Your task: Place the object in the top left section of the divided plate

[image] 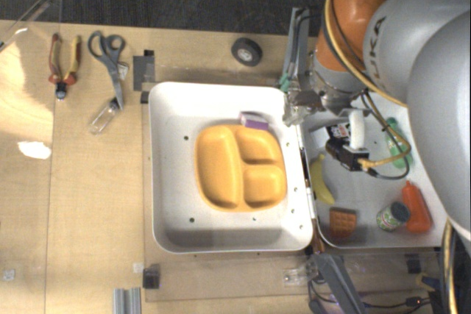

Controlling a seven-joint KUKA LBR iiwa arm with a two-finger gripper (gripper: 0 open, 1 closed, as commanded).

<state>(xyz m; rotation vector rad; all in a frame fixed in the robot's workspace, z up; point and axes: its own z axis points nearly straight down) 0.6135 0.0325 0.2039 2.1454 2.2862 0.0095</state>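
Gripper [293,114] state unclear over the bins' divider, purple object [255,120] sits just off the yellow plate's [221,165] far edge, so grab it square and drop it clear inside the section.

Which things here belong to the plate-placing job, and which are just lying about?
Job: divided plate, purple object at its far rim, end effector.
Lying about: scissors, pliers, tape roll, banana, can.
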